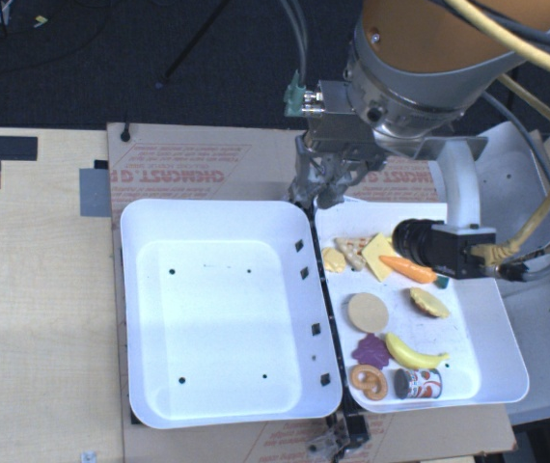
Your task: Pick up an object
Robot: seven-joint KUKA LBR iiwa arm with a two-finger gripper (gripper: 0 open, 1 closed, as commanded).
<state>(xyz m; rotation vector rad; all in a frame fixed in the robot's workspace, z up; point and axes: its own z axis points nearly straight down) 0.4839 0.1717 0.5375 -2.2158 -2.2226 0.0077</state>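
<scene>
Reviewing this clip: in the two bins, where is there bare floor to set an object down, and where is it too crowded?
The left bin has a bare floor from wall to wall. In the right bin, the toys crowd the divider side: banana, purple grapes, pretzel, can, round cracker, carrot. A bare strip runs along its right wall, past the banana.

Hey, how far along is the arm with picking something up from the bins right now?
Nothing looks picked yet. The yellow banana, orange carrot, round tan disc, purple grape cluster and small red-and-white can all lie in the right white bin. In hand: the pincer sits at that bin's far left corner, with no item seen between its fingers. Left: moving over an item, closing on it and lifting.
</scene>
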